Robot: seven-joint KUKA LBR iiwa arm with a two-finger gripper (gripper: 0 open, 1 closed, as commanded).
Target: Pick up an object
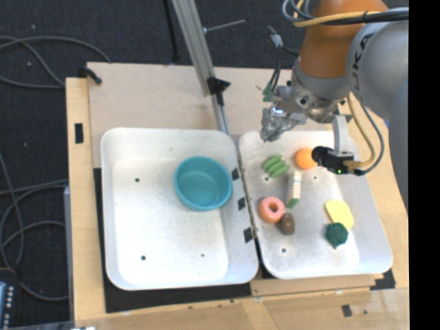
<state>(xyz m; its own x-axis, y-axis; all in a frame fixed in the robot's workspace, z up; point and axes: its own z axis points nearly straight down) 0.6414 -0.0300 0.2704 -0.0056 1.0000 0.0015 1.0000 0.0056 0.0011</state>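
— Two white bins [124,184] are lying on the bench. Where is the gripper [273,126] hanging?
— Above the right bin's far edge, fingers nearly closed, holding nothing; the orange ball [304,159] is sitting nearby.

A blue bowl [203,182] sits in the left bin [124,253]; the right bin [371,253] holds a pink doughnut [271,209], an orange ball [304,159] and a yellow block [339,212]; the gripper [273,128] hangs above that bin's far corner.
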